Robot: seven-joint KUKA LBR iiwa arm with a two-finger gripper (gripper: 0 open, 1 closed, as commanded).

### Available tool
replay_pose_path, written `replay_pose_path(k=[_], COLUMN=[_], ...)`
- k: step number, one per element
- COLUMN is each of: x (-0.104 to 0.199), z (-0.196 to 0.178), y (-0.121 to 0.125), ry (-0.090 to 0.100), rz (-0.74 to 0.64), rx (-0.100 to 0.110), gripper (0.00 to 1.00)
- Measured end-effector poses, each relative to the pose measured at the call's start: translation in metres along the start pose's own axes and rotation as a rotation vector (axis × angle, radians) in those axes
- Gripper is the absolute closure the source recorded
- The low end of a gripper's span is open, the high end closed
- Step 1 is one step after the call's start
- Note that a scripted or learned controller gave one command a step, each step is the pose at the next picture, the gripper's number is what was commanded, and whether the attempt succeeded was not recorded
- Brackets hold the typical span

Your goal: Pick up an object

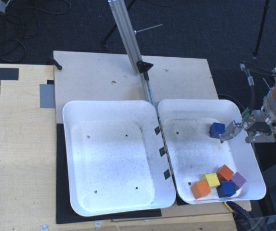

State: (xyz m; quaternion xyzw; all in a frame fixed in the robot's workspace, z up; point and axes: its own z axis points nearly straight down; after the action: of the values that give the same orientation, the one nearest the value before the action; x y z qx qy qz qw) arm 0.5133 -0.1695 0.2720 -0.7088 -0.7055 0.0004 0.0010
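Camera view: blocks (218, 182) in right bin (195, 114).

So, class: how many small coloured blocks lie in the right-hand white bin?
6. A lone blue block sits near the gripper. Clustered at the near corner: orange block, yellow block, red-orange block, purple block, dark blue block. More may be hidden beneath.

A blue cube (217, 129) sits alone in the right bin's (195, 110) upper right area. Five further blocks cluster at the bin's near right corner: orange (201, 189), yellow (212, 180), red-orange (225, 172), purple (238, 180) and blue (226, 189).
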Motion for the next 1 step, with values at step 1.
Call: replay_pose_path(k=[1], x=[-0.0278], z=[0.1618], y=[0.0830], ry=[0.000], rz=[-0.008], rx=[0.004], gripper=[0.00])
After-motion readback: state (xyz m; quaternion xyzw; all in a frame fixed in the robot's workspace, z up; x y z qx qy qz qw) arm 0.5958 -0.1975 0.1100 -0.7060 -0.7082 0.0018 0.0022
